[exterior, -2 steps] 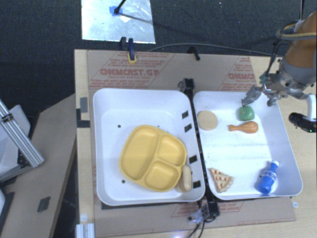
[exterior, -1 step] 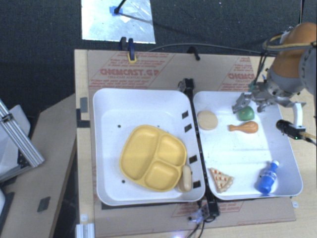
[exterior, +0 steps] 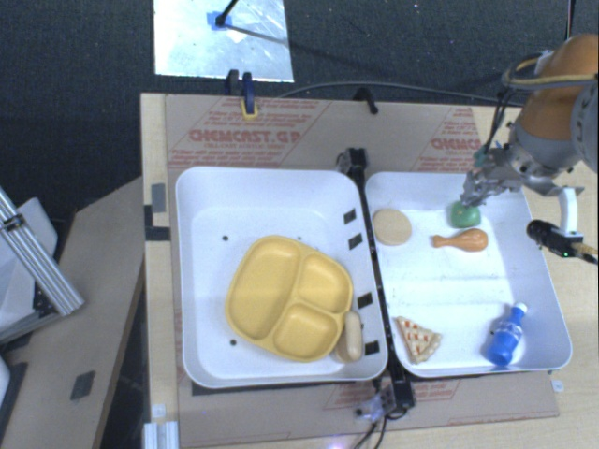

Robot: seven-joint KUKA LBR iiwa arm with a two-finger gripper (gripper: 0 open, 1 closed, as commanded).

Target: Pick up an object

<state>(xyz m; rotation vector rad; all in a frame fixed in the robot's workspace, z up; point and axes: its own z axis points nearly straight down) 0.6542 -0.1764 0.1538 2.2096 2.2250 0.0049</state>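
Two white bins (exterior: 281,181), six objects, claw (exterior: 479,195) over green object (exterior: 464,215), grip state untellable.

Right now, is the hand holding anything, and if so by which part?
Cannot be told. The hand sits right over the green object at the right bin's far end, but the view doesn't show a grip.
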